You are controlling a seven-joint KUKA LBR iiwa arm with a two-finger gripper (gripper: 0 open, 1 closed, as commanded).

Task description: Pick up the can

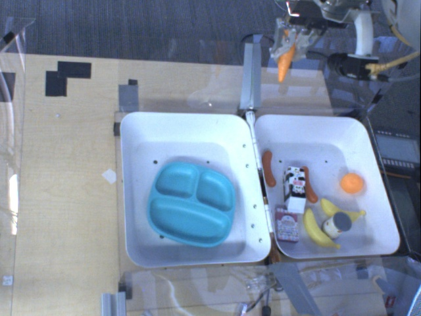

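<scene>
Where the right bin (372, 151) comes nearest the camera, a small red box (287, 225) stands at its front left corner, and just beside it lie two bananas (316, 230). The can (341, 224), small and dark-topped, sits between them, touching both, near the bin's front right. Behind the box stands a cow-patterned carton (296, 188), tilted slightly. A sausage (311, 188) runs along its right side, and a second sausage (268, 168) lies apart to the left, close to the wall between the bins. An orange (352, 183) rests by itself toward the right wall, behind the bananas. In the left bin (131, 176) a blue divided plate (192, 203) lies flat near the middle, turned a little askew. Both bins sit side by side on the pale wooden bench (66, 176). Beyond the far rim of the bins, above the dividing rail and slightly right of it, the gripper (287, 45) hangs over the bench's back edge, well apart from the can. Its fingers are clamped on a carrot (283, 64), which points down with its tip clear of the bench.
</scene>
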